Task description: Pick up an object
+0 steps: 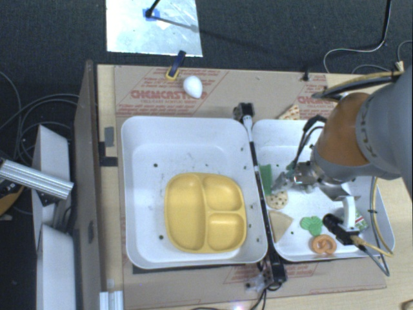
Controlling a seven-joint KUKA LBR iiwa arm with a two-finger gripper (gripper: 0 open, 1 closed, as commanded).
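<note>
Yellow divided tray (205,212) is seen in the left bin (139,173).
Right of that tray, the gripper (282,181) is lowered above a cookie (277,201); its finger spacing cannot be told.

This is looking like a robot lab or test room, not a home. A big grey robot arm (368,131) with an orange band is reaching over a bench (213,89) covered in printed cardboard. Two white bins (139,192) are sitting side by side on it, holding toy food and a yellow plastic tray (205,210). Black cables (32,118) are lying on the dark carpet (45,24). A shiny square sheet (153,17) is lying on the floor behind the bench.
</note>
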